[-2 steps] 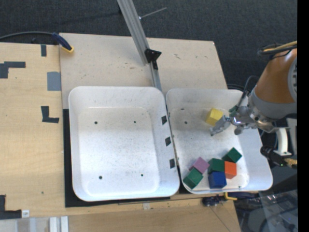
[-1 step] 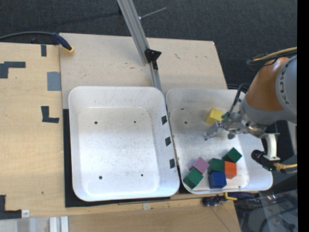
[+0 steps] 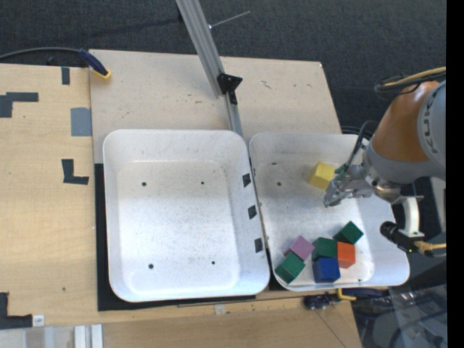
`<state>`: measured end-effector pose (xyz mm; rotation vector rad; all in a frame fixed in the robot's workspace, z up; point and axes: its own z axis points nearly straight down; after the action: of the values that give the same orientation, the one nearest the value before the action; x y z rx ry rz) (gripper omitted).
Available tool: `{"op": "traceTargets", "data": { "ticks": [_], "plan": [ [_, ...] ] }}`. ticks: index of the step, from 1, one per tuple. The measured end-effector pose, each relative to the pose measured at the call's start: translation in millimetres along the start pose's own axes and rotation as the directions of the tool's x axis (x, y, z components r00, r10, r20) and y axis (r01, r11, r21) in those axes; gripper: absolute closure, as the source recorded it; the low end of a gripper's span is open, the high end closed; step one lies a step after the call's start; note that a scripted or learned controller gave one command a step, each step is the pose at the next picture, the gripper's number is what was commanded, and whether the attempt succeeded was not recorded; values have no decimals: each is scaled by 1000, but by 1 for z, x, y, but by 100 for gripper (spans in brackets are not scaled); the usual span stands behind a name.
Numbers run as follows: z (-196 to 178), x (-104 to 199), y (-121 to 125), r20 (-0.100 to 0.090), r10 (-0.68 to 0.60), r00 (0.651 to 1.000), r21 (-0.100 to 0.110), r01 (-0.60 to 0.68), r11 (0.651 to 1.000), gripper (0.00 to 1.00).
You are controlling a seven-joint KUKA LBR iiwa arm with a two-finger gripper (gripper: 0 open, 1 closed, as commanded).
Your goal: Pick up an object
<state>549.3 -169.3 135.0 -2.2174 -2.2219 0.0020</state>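
Left bin [image 3: 116, 194] sits on the wooden surface [image 3: 43, 216] w/ no blocks in it, so nothing to pick there. Right bin [image 3: 290, 158] has everything: a yellow block [image 3: 322, 175] alone in the upper middle, then a cluster at the near edge w/ a green block [image 3: 291, 267], a pale purple block [image 3: 301, 249], a blue block [image 3: 326, 269], an orange block [image 3: 346, 254] and a dark green block [image 3: 351, 233], most of them touching or nearly so. Gripper [image 3: 333, 196] hangs just right of and below the yellow block, apart from it, nothing between its tips; can't tell if it's spread or pressed together, too small & dark. Risks: if it drops where it is it prob closes on bare bin floor, or clips the yellow block's corner & shoves it sideways instead of straddling it. Going for the cluster instead, tight packing could block the gripper or nudge neighbours
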Motion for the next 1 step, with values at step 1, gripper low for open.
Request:
{"op": "traceTargets", "data": {
  "ticks": [1],
  "plan": [
    [-60,3,-6,2,1,1000,-7,-1,1000,100]
  ]
}}
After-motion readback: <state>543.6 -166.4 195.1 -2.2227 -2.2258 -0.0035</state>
